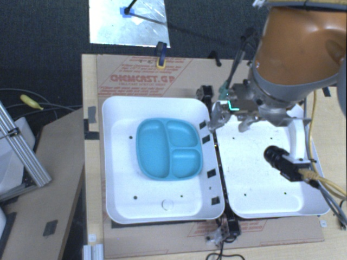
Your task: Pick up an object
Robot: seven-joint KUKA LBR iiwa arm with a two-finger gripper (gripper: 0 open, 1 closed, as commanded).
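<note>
Bins, white, shallow: two, side by side, namely left bin (116,161) and right bin (271,205). Divided plate (168,148), blue, three compartments: one, lying flat at the centre of the left bin, clear of its walls. Gripper (230,121): one, over the right bin's 11 o'clock corner, just beside the shared wall; whether it is open or closed cannot be told. Cardboard sheet (141,75), red print: one, under both bins.
</note>
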